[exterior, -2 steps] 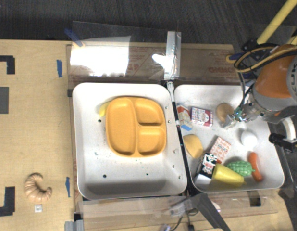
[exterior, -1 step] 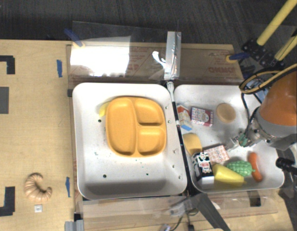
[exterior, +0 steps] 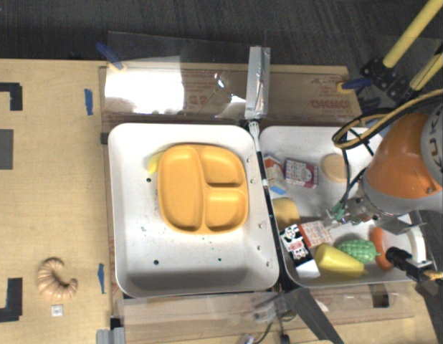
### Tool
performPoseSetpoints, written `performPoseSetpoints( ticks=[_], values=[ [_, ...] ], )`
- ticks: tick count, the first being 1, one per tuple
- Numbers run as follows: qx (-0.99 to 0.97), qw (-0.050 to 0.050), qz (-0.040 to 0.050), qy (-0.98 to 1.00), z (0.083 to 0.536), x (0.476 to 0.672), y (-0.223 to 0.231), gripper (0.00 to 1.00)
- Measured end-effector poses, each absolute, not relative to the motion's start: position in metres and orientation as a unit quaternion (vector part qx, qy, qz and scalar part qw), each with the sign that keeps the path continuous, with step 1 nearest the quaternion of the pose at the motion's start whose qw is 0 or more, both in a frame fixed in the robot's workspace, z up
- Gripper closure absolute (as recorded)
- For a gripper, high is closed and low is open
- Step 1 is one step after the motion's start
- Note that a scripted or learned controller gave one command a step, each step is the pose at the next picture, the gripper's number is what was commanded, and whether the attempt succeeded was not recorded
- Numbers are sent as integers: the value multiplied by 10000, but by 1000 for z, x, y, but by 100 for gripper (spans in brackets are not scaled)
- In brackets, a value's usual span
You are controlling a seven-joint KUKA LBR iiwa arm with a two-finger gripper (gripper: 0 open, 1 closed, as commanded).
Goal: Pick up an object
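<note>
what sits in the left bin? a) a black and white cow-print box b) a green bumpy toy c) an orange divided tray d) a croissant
c: the orange divided tray lies in the middle of the left bin, while the green bumpy toy and the cow-print box are in the right bin, and the croissant lies on the bench outside both bins.
</note>
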State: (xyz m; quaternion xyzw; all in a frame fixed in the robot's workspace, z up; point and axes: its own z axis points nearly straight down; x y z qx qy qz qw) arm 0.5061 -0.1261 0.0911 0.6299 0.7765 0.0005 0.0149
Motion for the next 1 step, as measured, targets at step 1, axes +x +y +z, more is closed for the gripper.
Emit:
performPoseSetpoints(
  ticks=[1],
  values=[
    [6965,3,7,7176,184,557,-58,100]
  ],
)
